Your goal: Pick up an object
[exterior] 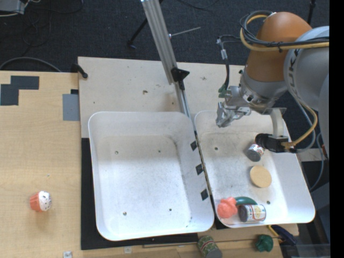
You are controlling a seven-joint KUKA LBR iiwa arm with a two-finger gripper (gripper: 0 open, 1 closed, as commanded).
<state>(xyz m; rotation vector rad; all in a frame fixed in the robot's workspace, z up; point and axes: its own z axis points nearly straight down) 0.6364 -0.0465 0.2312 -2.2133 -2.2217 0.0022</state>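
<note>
A pale wooden bench (32, 144) carries two shallow white plastic bins side by side. The left bin (102, 128) is the larger in view, its speckled floor bare. The right bin (301, 208) holds the loose things, all in its right and near part. Above its far edge reaches the grey arm (312, 63) with its orange band, and its two-finger metal gripper (223, 119) hangs over the far left corner of the right bin, well apart from every object; I cannot tell how its jaws stand, and nothing shows between them. A slanted aluminium rail (161, 36) runs down to the seam between the bins. In the right bin, a round tan wooden disc (260, 177) lies flat near the middle right, with a small grey metallic cylinder (254, 152) just beyond it. At the near edge a pinkish-orange soft lump (227, 208) touches a small dark jar with a pale label (252, 213), lying on its side, and a dark green piece (246, 200) peeks out behind them. Outside the bins, a small orange and white toy (40, 201) sits on the bench at far left.
</note>
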